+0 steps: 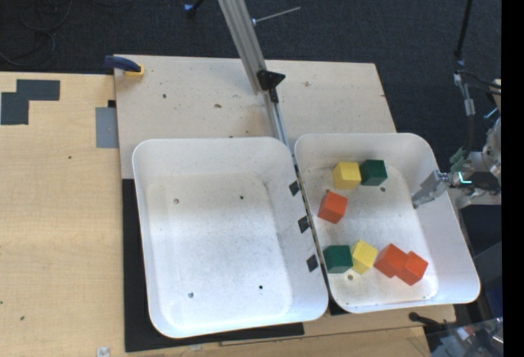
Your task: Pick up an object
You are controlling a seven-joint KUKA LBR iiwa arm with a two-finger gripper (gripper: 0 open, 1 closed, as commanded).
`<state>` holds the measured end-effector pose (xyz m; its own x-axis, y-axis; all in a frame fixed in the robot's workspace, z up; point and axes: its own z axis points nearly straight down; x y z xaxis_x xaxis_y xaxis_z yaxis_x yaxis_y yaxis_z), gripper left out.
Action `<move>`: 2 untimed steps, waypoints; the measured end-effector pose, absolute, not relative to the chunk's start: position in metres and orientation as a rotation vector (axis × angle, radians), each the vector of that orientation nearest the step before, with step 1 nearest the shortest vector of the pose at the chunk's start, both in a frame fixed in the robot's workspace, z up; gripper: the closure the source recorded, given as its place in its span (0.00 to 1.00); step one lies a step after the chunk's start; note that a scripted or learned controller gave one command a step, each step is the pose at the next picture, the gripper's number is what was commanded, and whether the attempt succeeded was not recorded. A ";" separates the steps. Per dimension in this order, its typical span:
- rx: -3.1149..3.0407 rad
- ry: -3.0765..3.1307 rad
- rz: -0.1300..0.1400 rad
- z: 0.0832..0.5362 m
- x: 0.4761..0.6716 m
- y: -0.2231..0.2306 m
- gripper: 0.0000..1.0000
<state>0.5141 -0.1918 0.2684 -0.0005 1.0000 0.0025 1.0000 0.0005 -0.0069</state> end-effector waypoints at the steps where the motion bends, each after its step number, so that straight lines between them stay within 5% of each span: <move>1: -2.220 -2.219 0.002 0.270 0.515 -0.192 0.00; 2: -2.216 -2.214 0.007 0.207 0.517 -0.188 0.00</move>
<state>0.5172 -0.1884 0.2065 0.0005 1.0000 0.0034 1.0000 -0.0005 -0.0095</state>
